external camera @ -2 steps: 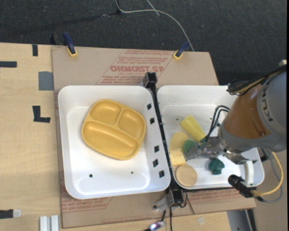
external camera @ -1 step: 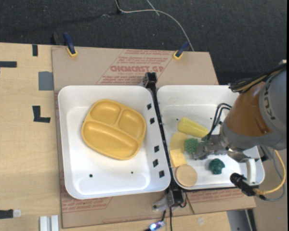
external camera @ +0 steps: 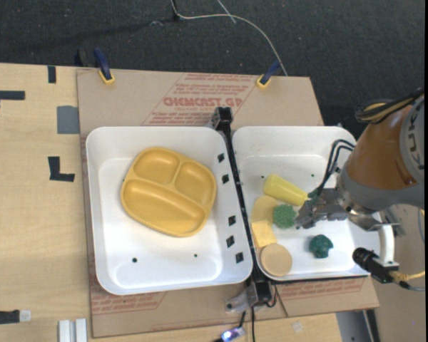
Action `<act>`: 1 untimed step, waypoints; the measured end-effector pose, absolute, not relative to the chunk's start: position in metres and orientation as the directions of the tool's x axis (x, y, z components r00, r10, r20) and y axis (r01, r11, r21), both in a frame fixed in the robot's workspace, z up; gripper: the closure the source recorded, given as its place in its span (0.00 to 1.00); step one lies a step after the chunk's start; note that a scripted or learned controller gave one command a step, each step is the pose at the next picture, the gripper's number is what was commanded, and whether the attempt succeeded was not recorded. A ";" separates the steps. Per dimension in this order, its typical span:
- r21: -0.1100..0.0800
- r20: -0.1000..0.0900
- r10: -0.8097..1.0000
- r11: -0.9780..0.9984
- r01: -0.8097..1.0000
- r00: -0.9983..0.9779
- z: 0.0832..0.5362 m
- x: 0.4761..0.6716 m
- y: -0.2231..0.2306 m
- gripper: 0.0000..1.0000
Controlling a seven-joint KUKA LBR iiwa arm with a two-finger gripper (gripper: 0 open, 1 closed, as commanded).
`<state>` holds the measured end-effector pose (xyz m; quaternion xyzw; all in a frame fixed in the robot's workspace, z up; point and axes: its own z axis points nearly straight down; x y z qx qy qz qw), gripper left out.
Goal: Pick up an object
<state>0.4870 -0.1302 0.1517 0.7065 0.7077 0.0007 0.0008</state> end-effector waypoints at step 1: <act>0.005 -0.001 1.000 0.003 1.000 -0.003 0.210 0.497 -0.126 1.00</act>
